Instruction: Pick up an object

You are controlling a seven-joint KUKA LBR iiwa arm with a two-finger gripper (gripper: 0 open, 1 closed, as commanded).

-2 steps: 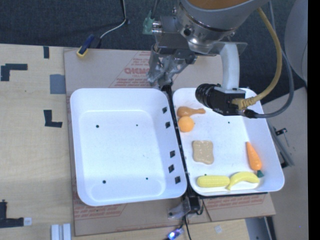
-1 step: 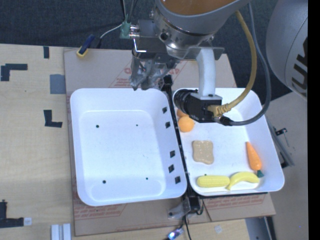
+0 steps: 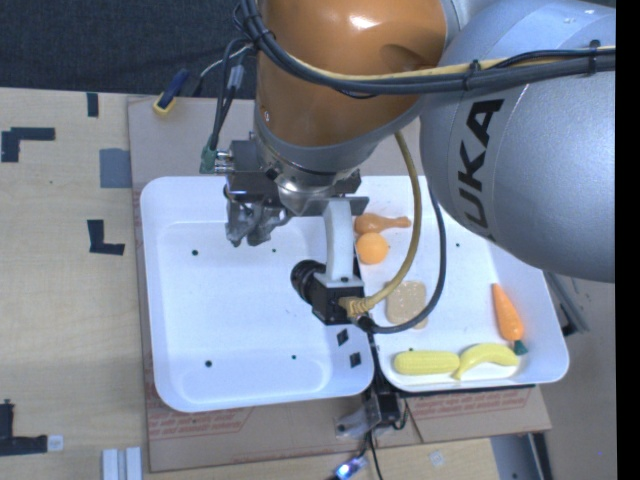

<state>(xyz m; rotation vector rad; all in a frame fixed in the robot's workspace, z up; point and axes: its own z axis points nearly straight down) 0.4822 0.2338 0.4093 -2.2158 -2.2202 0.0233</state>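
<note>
Two white bins sit side by side on your worktop [image 3: 60, 268]. Your gripper [image 3: 247, 230] hangs over the left bin [image 3: 200, 368], toward its 12 o'clock edge; I cannot tell its state. In the right bin [image 3: 545, 363], the corn [image 3: 425, 363] and banana [image 3: 490, 360] lie at 6 o'clock, the carrot [image 3: 507, 313] at 3 o'clock.

Two shallow white bins sit side by side on brown cardboard [image 3: 190, 423]: the left bin [image 3: 180, 298] and the right bin [image 3: 545, 363] touch along their inner edges. The wooden table [image 3: 60, 298] carries dark tape marks [image 3: 100, 238], and a yellow-and-blue connector [image 3: 170, 93] lies at the cardboard's far corner.
</note>
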